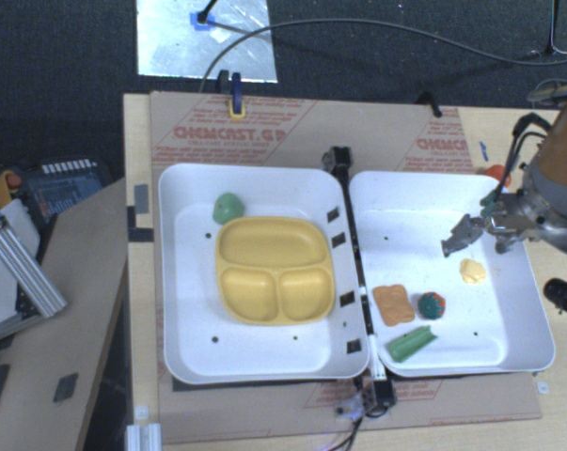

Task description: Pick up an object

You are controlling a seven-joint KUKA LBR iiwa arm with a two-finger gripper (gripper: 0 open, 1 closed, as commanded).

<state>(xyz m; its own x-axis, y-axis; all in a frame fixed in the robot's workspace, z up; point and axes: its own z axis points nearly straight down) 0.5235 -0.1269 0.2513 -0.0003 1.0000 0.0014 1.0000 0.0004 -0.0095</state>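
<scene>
Camera view: I read "CHEMCAST" on the board (228,132). My gripper (473,232) hangs over the right bin (527,332); I cannot tell its jaws. Yellow lump (472,272) sits at its 6 o'clock.

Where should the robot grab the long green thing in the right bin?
Probably across the middle of the green stick-shaped piece, coming straight down from above. It lies flat and slanted, narrow across its width, with bare floor on both long sides. The gripper is above the right bin.

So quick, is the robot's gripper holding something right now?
Gripper: above the right white bin, nothing seen between its fingers; open or shut cannot be told.
</scene>
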